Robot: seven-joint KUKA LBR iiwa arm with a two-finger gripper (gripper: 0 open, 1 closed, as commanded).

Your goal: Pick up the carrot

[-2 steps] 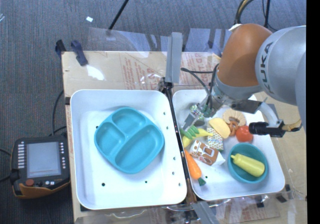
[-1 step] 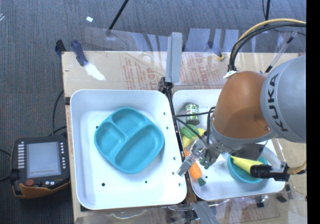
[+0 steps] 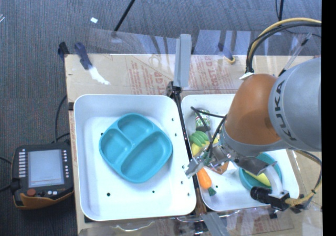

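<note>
The grey arm [image 3: 294,109] bends low from the right, its fingers [image 3: 193,167] seemingly spread.

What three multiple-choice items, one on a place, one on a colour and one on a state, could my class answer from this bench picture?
1. Where does the carrot lie?
A. in the right bin
B. on the divided plate
C. on the floor

2. What colour is the divided plate in the left bin?
A. red
B. blue
C. black

3. How does the divided plate sit?
A. leaning on the bin wall
B. flipped over
C. flat, compartments up

Answers:
1 A: the carrot rests near the right bin's left wall, below the arm.
2 B: it is light blue against the white.
3 C: its three hollows face up.
</note>
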